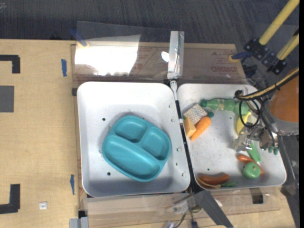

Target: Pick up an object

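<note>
The right bin holds several toy foods. An orange carrot lies beside a tan waffle piece at the upper left. A long green vegetable lies along the far wall. A yellow banana is partly hidden by cables. A green round fruit and a small red-orange piece sit at the lower right. A brown sausage lies by the front wall. My gripper hangs low over the bin's right side, just above the red-orange piece and a green stick.
The left bin holds a teal divided plate. The arm with its orange band and black cables covers the right bin's far right corner. A clear sheet and a metal strip stand behind the bins.
</note>
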`<act>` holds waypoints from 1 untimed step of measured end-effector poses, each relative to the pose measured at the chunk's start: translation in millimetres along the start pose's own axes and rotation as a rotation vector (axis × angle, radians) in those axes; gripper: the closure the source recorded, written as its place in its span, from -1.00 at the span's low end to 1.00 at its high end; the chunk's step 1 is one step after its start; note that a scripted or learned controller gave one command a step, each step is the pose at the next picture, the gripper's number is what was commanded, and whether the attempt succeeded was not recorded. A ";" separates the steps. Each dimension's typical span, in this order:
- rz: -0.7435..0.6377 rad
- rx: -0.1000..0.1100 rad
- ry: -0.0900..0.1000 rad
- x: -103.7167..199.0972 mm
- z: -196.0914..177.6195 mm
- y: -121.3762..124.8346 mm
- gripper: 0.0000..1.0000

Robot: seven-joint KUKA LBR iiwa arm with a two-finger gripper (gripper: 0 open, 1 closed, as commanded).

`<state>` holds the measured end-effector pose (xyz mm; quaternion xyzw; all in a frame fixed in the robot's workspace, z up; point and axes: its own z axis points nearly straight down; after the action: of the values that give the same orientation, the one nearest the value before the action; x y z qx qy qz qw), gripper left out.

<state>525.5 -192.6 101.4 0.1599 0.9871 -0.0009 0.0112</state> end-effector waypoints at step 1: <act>0.000 0.000 0.002 0.5 0.9 0.1 -1.00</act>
<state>525.0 -192.4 100.5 0.1600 0.9871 -0.0007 0.0102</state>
